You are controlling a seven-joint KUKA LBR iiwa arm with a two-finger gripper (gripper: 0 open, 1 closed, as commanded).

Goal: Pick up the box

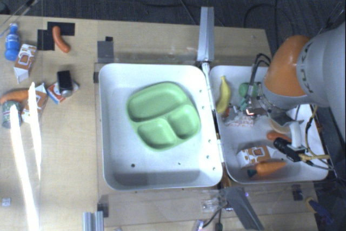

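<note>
Dark carpet crossed by cables is seen behind the wooden worktop (pixel 65 170), on which two white bins sit side by side, the left bin (pixel 116 167) holding a green divided tray (pixel 163 115). In the right bin (pixel 232 170) the box (pixel 254 155) lies near the front beside a carrot (pixel 268 168), not yet lifted, so the whole pick is judged outstanding. The tool (pixel 250 108) is placed near a banana (pixel 223 94); its state cannot be told, and no label can be read.
</note>
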